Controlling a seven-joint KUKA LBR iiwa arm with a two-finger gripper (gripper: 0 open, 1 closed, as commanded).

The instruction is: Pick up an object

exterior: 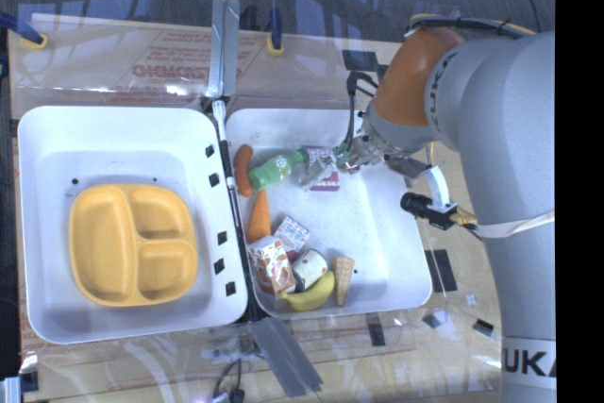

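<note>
Two white bins on the bench; in the right bin (396,231), the end effector (347,158) sits low, grip state unreadable, just right of a green bottle (276,169) lying flat.

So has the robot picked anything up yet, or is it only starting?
Only starting, it seems. Nothing looks lifted: the green plastic bottle, orange carrot and yellow banana all lie in the right white bin. In hand: the gripper is down in that bin, beside a small crinkly packet near the bottle. I can't tell whether it grips anything. Left: closing on one item and lifting it.
</note>
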